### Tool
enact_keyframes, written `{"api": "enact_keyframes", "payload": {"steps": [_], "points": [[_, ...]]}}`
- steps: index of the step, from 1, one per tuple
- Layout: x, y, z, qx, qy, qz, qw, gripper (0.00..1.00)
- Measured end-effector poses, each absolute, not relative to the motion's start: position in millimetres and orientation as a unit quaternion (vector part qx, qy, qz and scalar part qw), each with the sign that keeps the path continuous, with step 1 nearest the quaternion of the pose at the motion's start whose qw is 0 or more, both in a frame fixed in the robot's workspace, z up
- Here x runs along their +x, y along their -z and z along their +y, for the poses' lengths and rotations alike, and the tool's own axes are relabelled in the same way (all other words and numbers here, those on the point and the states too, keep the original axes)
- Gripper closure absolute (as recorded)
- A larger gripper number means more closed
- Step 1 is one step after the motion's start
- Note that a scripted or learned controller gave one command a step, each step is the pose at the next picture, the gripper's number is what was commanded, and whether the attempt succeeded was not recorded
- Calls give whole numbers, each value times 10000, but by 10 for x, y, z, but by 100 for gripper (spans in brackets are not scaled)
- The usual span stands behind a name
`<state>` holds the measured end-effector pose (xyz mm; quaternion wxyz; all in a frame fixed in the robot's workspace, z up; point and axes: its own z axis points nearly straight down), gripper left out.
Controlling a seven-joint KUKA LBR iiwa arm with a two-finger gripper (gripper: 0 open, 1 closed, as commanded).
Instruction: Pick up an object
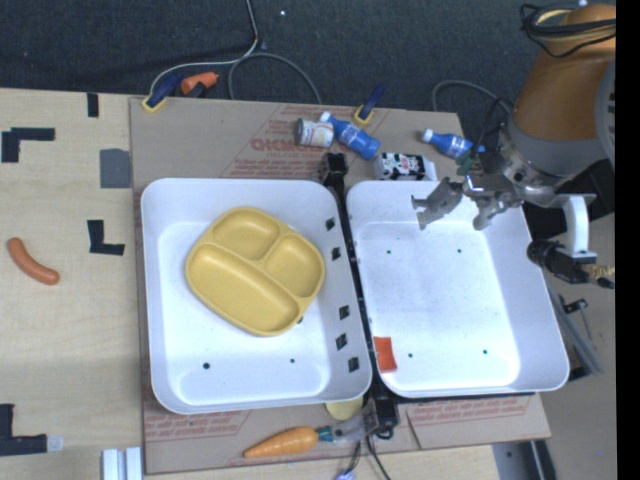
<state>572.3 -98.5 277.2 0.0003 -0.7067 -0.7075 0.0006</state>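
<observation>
In the camera view the tool (458, 206) hangs over the far edge of the right bin (520, 298), its two grey fingers spread apart and released, with nothing between them. That bin's floor is nearly bare, so the likeliest thing to pick is the yellow divided plate (256, 268), which lies flat in the middle of the left bin (165, 288), well apart from the tool; reaching it would mean crossing the black clips along the shared rim. A small orange tag (384, 353) sits at the near left corner of the right bin, flat and probably hard to pinch. Other items lie outside the bins on the counter (60, 188), likely strays beyond easy reach: a blue and white bottle (345, 134) past the far rim, a carrot (282, 442) at the near edge, a sausage (32, 261) far left. The arm's upper part is cut off at the right, and a pale yellow thing just under the left bin's near rim is too hidden to name.
</observation>
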Motion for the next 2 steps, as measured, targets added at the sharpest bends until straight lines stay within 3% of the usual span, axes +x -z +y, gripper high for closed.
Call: {"api": "enact_keyframes", "payload": {"steps": [1, 2], "points": [[5360, -2201, -759, -7070, -24, -7072, 32, 0], [5696, -854, -1017, -7072, -20, -7070, 13, 0]]}}
